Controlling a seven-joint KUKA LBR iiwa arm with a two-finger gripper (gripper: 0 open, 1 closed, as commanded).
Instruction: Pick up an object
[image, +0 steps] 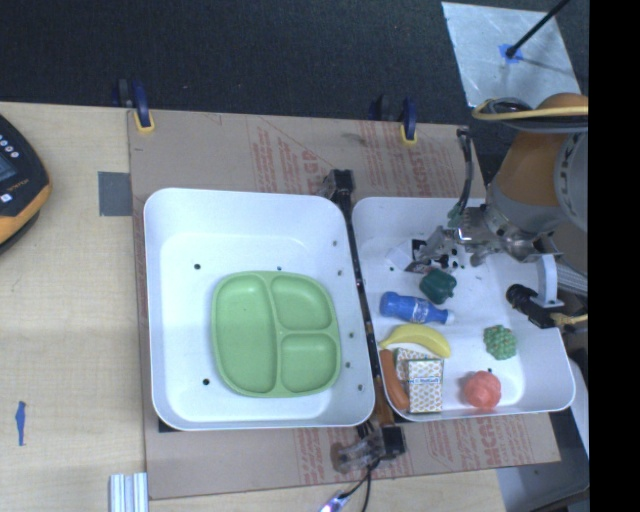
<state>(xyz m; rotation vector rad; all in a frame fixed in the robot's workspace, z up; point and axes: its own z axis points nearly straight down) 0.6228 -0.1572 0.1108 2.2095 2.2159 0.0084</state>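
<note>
Dark green object (437, 286) just below gripper (436, 256)

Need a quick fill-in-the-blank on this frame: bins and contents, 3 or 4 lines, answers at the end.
1. The green divided plate lies in the ____ bin of the camera view.
2. The blue bottle lies just above the ____ in the right bin.
3. The divided plate has ____ compartments.
4. The gripper hovers over the right bin, directly above a dark ____ object.

Missing words: left; banana; three; green
</note>
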